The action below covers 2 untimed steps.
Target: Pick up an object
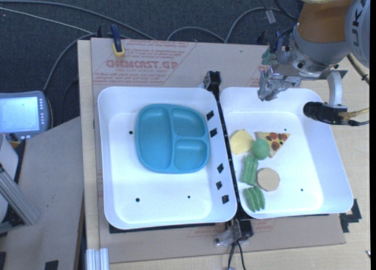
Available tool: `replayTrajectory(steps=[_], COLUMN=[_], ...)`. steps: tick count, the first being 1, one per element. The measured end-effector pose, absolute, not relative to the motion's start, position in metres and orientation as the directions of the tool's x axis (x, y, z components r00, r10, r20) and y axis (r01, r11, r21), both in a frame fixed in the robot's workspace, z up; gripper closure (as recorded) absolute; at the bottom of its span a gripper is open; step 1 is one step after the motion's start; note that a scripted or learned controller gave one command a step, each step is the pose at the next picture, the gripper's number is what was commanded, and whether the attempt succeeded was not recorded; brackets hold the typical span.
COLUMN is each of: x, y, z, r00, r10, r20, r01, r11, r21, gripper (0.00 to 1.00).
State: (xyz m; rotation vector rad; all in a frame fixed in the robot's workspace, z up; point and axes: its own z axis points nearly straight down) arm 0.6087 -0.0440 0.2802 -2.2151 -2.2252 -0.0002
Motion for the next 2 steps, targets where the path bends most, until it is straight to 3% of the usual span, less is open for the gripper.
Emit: replayTrajectory(steps=[1, 2], x=[0.604, 0.612], y=[0.012, 0.07], z=[0.271, 0.25], r00=[-0.005, -0.006], r10=[1.0, 1.0], r20=[0.002, 0.002], r01=[1.0, 1.0], r11=[0.005, 0.006], r21=[-0.004, -0.005], gripper=[1.0, 1.0])
